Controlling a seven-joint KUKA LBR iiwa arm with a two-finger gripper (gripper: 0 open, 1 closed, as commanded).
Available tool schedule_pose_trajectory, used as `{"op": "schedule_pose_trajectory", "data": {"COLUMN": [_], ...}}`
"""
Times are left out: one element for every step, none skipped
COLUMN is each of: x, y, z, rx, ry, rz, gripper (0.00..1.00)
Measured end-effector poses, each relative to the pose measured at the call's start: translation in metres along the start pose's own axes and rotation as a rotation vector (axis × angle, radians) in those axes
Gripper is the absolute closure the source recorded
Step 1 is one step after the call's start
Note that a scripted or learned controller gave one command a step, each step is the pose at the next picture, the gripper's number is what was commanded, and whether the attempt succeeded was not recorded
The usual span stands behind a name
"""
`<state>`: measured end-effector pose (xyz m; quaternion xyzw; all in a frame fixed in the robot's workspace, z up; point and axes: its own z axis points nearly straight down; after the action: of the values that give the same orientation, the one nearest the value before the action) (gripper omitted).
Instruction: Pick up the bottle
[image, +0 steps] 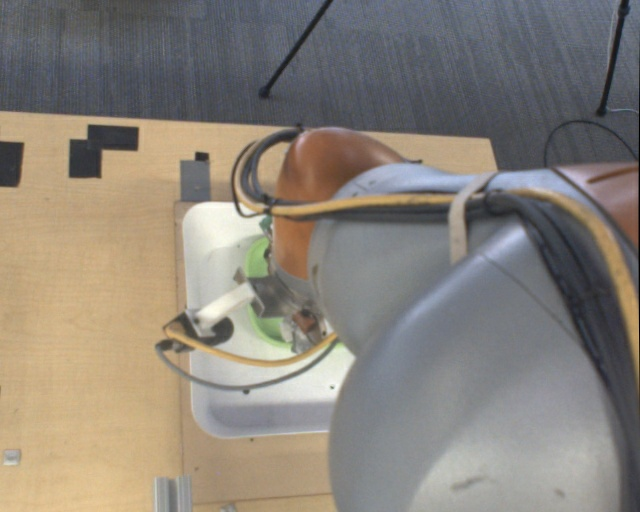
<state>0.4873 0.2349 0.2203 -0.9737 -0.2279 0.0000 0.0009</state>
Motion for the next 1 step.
{"op": "schedule_pose_trajectory", "data": {"x": [0.0031], "y": [0.0935], "z": [-0.1029], "rx": [-0.002], "ry": [0.001], "rz": [-0.155], "gripper": [1.00]}}
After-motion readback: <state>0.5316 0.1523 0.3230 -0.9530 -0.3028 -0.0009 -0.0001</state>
